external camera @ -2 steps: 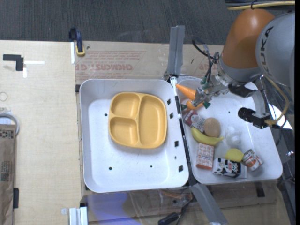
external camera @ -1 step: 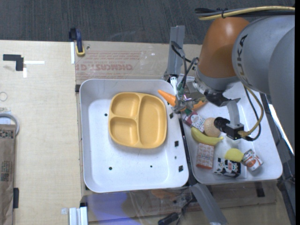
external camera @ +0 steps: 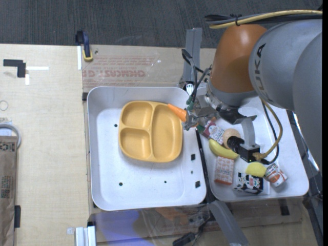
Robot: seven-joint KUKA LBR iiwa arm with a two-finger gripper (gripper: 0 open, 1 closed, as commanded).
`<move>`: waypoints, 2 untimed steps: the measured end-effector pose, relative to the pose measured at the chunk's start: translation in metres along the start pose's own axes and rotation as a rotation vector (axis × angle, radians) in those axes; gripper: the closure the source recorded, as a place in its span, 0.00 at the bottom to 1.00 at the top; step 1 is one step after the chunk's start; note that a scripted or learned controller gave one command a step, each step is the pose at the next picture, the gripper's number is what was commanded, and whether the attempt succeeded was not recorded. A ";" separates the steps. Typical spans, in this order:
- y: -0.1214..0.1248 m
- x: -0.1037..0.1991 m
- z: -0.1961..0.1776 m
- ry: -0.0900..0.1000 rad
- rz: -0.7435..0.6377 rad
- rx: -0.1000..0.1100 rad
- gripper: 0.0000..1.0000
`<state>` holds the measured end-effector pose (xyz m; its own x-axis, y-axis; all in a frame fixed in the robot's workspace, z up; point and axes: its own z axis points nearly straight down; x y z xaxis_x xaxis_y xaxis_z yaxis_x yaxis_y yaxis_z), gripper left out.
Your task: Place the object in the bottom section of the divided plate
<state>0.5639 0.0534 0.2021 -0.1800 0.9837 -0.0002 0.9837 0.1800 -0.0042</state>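
A yellow divided plate (external camera: 151, 132) lies in the left white bin (external camera: 105, 158), with two small sections on its left and one large section on its right. An orange carrot (external camera: 177, 110) hangs over the plate's upper right rim, pointing up and left. My gripper (external camera: 190, 116) is at the carrot's right end, between the two bins, and its fingers look shut on the carrot. The grey arm with its orange band (external camera: 238, 55) looms over the right bin and hides that bin's upper part.
The right bin (external camera: 297, 160) holds a banana (external camera: 222, 150), a lemon (external camera: 256, 169), a red and white packet (external camera: 224, 169), a black and white carton (external camera: 249, 183), a small cup (external camera: 277, 175) and a can (external camera: 216, 133). The bins' shared wall runs just below the gripper.
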 end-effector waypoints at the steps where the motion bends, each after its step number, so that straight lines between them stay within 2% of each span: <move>1: -0.006 0.038 -0.002 0.000 -0.014 0.000 1.00; 2: -0.006 0.044 -0.077 -0.002 0.058 -0.002 1.00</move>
<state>0.5506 0.0962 0.2789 -0.1223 0.9925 -0.0021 0.9925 0.1223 -0.0019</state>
